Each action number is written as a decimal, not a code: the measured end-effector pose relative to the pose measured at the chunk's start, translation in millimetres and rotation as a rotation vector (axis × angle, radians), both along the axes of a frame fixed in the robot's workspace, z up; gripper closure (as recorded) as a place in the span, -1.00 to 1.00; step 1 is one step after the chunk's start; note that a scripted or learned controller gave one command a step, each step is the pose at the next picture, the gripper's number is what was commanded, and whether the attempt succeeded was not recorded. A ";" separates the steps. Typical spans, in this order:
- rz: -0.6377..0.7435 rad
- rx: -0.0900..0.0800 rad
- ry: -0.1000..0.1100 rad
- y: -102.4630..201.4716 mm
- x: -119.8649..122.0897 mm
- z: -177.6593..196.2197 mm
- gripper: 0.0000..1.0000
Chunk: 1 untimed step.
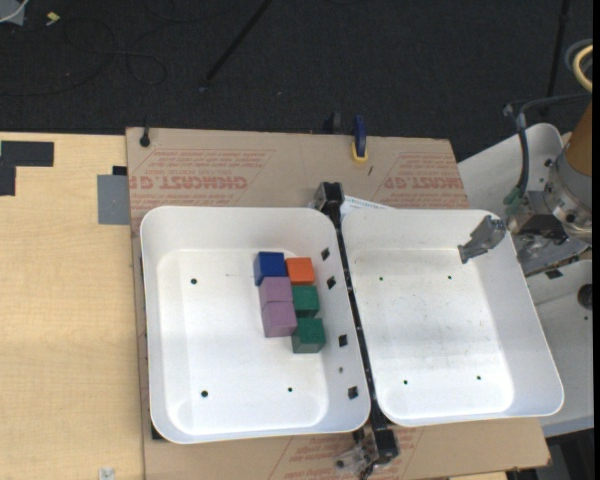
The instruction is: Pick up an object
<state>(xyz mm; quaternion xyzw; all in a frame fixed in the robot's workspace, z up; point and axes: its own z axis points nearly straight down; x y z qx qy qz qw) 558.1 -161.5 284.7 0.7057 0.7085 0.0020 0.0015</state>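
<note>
you're still at the approach: the grey two-finger gripper (477,240), grip state i cannot tell, hangs over the right white bin (450,318), so next reach across to the cluster of coloured blocks (290,301) in the left white bin (200,328).

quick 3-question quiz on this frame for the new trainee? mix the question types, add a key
1. True or false: the blocks lie in the left bin.
2. Which block touches the blue block on its right side? A) orange block B) yellow block C) black block
3. Fill in: the pincer hangs over the ____ bin.

Key: 1 true; 2 A; 3 right
</note>
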 end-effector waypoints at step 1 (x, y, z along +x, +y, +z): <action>0.000 0.006 0.020 70.0 -57.0 -85.5 -1.00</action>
